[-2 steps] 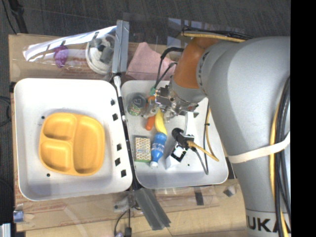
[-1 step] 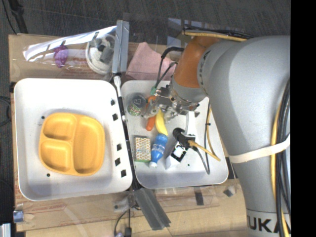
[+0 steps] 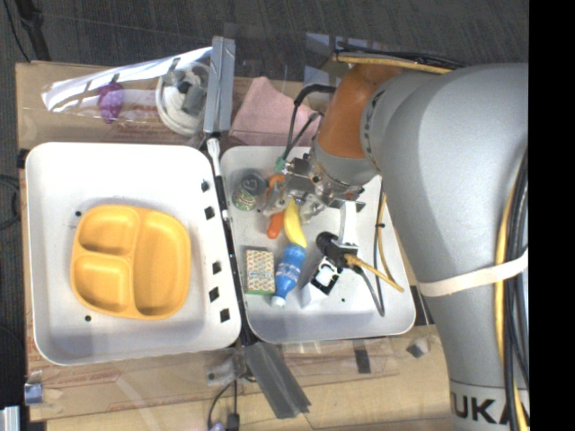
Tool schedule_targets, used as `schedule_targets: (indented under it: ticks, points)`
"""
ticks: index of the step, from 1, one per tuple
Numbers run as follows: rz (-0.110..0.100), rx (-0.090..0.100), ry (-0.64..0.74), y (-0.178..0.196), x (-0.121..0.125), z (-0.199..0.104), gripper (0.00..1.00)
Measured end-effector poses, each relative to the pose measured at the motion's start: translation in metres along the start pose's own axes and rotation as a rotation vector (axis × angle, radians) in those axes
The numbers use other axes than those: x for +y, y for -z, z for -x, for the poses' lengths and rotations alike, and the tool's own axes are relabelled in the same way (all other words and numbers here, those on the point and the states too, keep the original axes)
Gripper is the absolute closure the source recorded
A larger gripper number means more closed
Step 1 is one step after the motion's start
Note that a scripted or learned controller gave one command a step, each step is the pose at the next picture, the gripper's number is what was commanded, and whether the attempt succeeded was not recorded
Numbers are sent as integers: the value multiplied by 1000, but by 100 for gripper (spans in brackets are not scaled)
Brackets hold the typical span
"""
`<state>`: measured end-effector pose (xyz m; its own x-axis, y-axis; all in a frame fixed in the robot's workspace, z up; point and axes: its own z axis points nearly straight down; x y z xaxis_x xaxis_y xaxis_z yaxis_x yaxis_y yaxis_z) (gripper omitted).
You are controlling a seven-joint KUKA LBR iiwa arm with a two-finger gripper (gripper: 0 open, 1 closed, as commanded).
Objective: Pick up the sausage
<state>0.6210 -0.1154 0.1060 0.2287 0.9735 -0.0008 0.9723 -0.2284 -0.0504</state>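
— Where is the sausage?
— The small orange-red sausage (image 3: 274, 224) lies in the right white bin (image 3: 395, 317), touching the yellow banana (image 3: 295, 224), just under my gripper (image 3: 289, 196).
— Holding it?
— I cannot tell.

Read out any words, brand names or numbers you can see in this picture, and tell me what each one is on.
"UKA": large grey letters on the arm's base, cut off at the picture's edge.
Blue bottle: label too small to read.
Patterned packet: print too blurred to read.
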Motion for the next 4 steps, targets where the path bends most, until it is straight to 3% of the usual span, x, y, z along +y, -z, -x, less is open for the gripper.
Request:
schedule_targets:
  ticks: [1,3,4]
  points:
    - [18,-12,39,-12,27,-16,100]
    - [-1,-15,52,-3,24,-17,100]
    - [31,-16,214,-13,17,-19,100]
